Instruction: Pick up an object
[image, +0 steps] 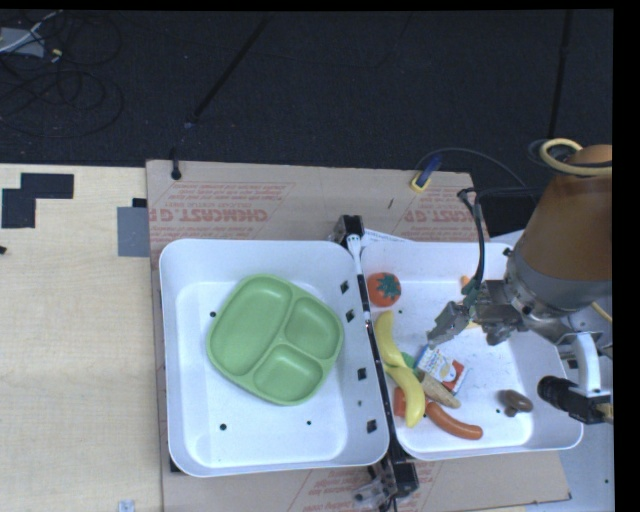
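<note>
Brown cardboard (250, 205) with mirrored print, small printed carton (441, 367) below jaws (447, 325)

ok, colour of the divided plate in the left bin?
Light green plate, plain, seen clearly in the camera view.

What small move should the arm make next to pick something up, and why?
Probably lower the gripper straight down onto the small carton: it hovers just above that carton in the right bin, holding nothing, with the banana close alongside.

A robotics lab: arm (565, 235) over two white bins (190, 300) of toy food, cardboard-covered bench (260, 205), loose cables (60, 85) on dark floor.
</note>
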